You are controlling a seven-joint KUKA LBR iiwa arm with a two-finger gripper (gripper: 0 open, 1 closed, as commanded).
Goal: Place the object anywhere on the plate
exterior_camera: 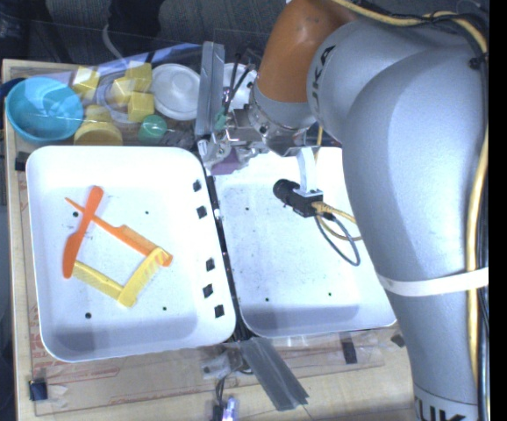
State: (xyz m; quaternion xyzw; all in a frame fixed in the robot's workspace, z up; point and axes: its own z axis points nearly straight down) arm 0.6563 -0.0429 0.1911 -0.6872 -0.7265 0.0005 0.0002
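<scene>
Where the object lies: orange and yellow flat plastic strips (104,281), joined in a loose frame, rest on the floor of the shallow white left bin (43,160) (my best guess at the task's thing).
Plate: round white plastic plate (179,90) beyond the bins, among yellow cups and beside a blue plastic bowl (43,112).
Gripper: two-finger gripper (229,143) sits over the bins' far edge near the divider, well apart from the strips; whether it is open, closed or clamped on anything, I cannot tell.
Step in hand: likely reaching for a pick.
Doing it well: come down over one straight strip and grip across its narrow width; lift clear of the bin wall before crossing to the plate.
</scene>
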